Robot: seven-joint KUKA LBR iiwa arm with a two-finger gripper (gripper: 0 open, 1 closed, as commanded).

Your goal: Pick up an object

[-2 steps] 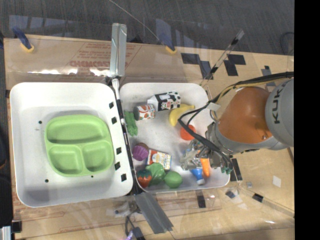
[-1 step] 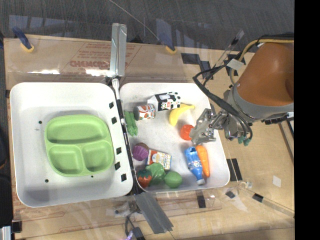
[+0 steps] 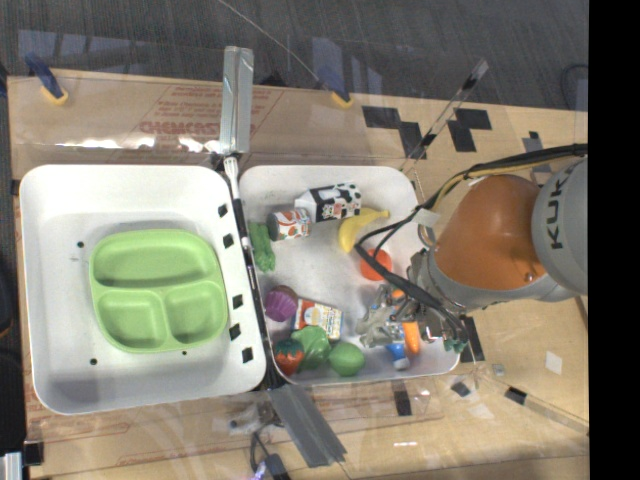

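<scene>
Tool (image 3: 383, 318), grip state unclear, low in right bin (image 3: 300, 183) by a small orange-and-blue item (image 3: 397, 347)

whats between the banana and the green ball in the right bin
In the camera view, mostly bare white bin floor lies between the banana and the green ball.

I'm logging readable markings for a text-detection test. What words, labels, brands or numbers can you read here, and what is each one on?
"KU": large dark letters on the grey arm, cut off at the edge.
Red print on the clear sheet behind the bins: too blurred to read.
Printing on the small cartons in the right bin: too small to read.
</scene>
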